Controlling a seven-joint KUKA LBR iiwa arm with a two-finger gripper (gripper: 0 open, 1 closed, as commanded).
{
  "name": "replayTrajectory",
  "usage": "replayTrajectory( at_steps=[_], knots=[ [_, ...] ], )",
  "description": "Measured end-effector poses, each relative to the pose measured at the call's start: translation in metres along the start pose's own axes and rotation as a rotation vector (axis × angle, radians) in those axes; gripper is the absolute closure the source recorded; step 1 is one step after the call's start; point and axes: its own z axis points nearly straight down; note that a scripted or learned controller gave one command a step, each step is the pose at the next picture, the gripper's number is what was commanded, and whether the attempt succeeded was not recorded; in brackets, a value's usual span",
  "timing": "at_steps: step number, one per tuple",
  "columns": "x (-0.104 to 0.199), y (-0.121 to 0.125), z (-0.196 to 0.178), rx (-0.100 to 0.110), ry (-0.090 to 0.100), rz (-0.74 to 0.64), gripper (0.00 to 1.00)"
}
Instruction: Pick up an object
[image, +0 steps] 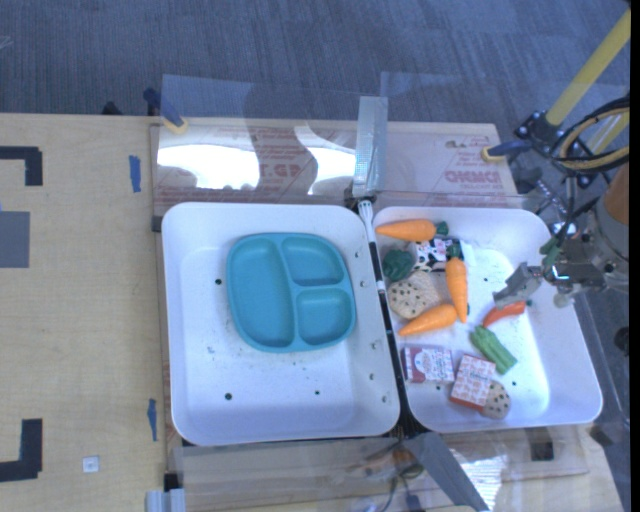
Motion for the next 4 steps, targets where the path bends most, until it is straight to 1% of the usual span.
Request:
replayTrajectory(
  at_steps=[1,2,3,4],
  knots=[
    [0.05,0.057,0.148,0.007,0.003,-0.189,0.0],
    [0.047,0.06,0.137,-0.001,0.0,-0.186,1.0],
    [0.047,0.06,0.137,0.0,0.0,-0.186,0.0],
    [0.035,0.098,0.163,-0.011,-0.003,-0.301,0.0]
  ],
)
